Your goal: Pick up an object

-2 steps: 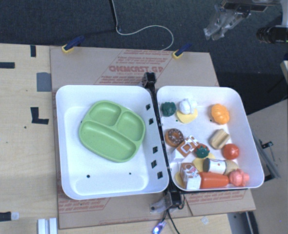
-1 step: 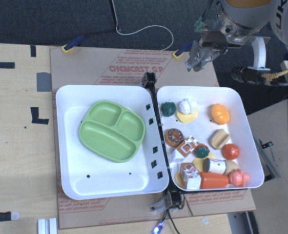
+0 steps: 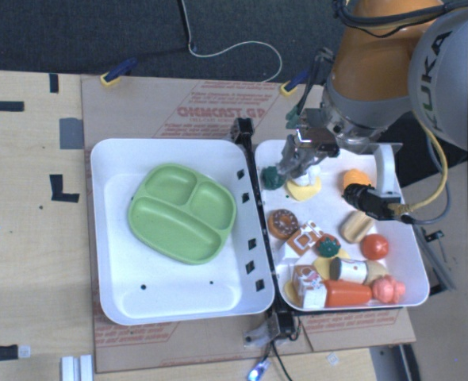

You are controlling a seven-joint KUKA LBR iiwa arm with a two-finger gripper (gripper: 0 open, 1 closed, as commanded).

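Observation:
My gripper [image 3: 298, 163] hangs low over the back left corner of the right bin [image 3: 415, 252], under the grey and orange arm. Just below it lie a dark green toy vegetable [image 3: 272, 178] and a pale yellow piece [image 3: 304, 187]. It looks very close to both, and I cannot see whether it touches either. Further toys lie in this bin: an orange fruit [image 3: 353, 178], a brown donut [image 3: 282, 224], a red tomato [image 3: 374, 247], a bread roll [image 3: 355, 227] and an orange carrot [image 3: 349, 294].
The left bin [image 3: 111, 236] holds a green divided plate [image 3: 184, 213]. A black clipped divider [image 3: 252, 205] runs between the two bins. A black cable fitting [image 3: 374, 202] hangs from the arm over the right bin's back. Several more small toys crowd the front of the right bin.

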